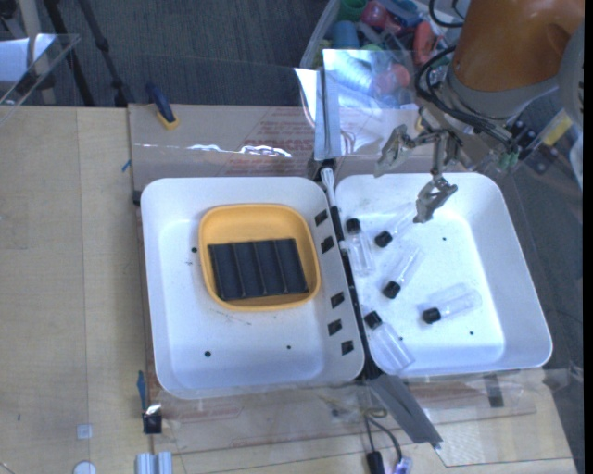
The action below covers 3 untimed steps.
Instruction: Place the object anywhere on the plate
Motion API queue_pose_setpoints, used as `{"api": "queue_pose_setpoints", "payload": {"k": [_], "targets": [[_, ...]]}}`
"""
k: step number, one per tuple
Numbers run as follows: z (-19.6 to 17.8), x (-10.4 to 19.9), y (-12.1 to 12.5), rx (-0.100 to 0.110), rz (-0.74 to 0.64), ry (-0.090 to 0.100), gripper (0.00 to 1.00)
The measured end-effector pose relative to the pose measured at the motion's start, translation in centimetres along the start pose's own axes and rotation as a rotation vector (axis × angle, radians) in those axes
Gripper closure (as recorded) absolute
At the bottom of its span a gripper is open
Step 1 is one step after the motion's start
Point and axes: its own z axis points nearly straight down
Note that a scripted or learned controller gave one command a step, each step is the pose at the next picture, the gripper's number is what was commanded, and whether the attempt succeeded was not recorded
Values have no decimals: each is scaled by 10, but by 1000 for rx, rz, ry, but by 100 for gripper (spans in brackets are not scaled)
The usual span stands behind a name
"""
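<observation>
Gripper (415, 176) hung over right bin (519, 278) with fingers spread wide and empty, lined up for the vials (400, 273); plate (215, 227) waited.

Setting: robotics laboratory, manipulation test bench. Evidence: light wooden bench top (56, 278); two shallow white bins (176, 305) fixed side by side with black clips along their shared edge; brown cardboard sheet (222, 134) behind them; loose cables (375, 444) at the front edge; grey-and-orange industrial arm (505, 46) overhead; cluttered coloured items (389, 18) in the background.
</observation>
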Motion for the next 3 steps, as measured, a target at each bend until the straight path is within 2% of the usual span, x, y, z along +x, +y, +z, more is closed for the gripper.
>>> {"api": "queue_pose_setpoints", "payload": {"k": [1,2,3], "targets": [[-52,24,-46,0,-379,-1,0],[-62,22,-47,1,-373,-9,100],[38,56,-38,-6,-599,5,100]]}}
